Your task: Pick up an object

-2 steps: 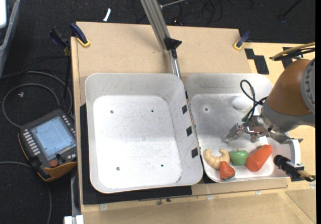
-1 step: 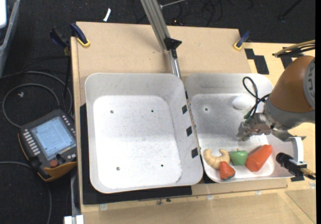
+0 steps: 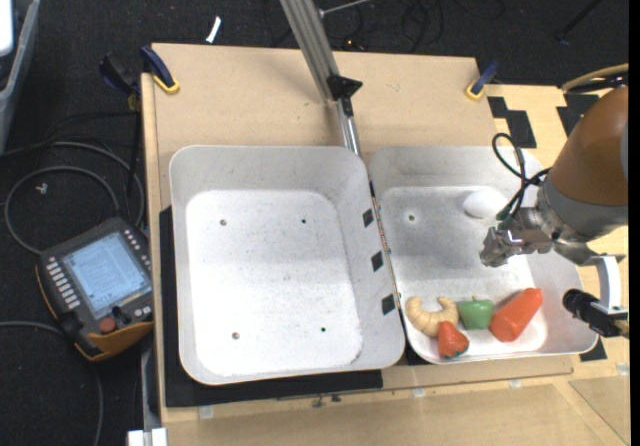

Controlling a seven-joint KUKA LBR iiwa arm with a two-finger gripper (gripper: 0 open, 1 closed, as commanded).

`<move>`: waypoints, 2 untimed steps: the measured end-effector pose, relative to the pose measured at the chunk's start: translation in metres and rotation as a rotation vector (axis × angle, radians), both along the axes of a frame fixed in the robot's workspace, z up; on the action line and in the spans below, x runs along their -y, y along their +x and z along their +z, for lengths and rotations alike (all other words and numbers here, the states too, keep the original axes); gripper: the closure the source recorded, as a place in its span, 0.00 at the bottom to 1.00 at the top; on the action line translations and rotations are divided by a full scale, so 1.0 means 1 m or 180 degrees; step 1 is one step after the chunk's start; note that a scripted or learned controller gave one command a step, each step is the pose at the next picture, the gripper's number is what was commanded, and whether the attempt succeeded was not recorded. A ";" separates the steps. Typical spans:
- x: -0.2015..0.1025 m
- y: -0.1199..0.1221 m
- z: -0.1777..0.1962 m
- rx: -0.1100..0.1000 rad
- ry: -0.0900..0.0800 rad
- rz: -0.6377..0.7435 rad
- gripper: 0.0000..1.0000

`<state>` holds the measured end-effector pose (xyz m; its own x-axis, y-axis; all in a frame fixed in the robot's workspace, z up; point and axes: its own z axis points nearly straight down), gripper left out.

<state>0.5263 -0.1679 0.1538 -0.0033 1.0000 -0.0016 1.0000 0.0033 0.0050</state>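
The right bin (image 3: 430, 239) holds a white egg-like object (image 3: 481, 202) near its back right. Along its front edge lie a tan croissant-shaped piece (image 3: 430, 313), a small red piece (image 3: 452, 338), a green pepper (image 3: 477, 312) and an orange carrot (image 3: 516, 314). My gripper (image 3: 497, 248) hangs over the right side of this bin, just in front of the white object and behind the carrot. Nothing shows between its fingers.
The left bin (image 3: 265, 264) sits beside the right one on a wooden bench (image 3: 260, 99). A metal pole (image 3: 305, 19) slants in from the back. A teach pendant (image 3: 95, 279) lies on the floor at left.
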 end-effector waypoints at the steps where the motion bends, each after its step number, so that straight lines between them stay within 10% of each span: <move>1: 0.002 -0.001 0.063 0.0007 -0.0003 0.0000 1.00; 2: 0.002 0.000 0.080 -0.0005 0.0001 0.0001 1.00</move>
<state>0.5261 -0.1697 0.2342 -0.0036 1.0000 -0.0013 1.0000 0.0036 0.0032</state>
